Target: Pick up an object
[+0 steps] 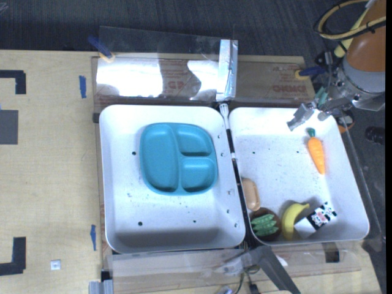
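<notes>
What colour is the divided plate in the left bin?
Light blue; the plate shows clearly in the camera view.

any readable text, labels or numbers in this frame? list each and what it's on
Reddish print on the brown board behind the right bin: too blurred to read.
Reddish print on the same board behind the clear sheet: washed out by glare, unreadable.
Black-and-white pattern on the small box by the banana: too small to tell if it is text.
Nothing readable on the blue tray, carrot or gripper.

Grey arm, orange band, yellow cables, metallic end effector.
</notes>
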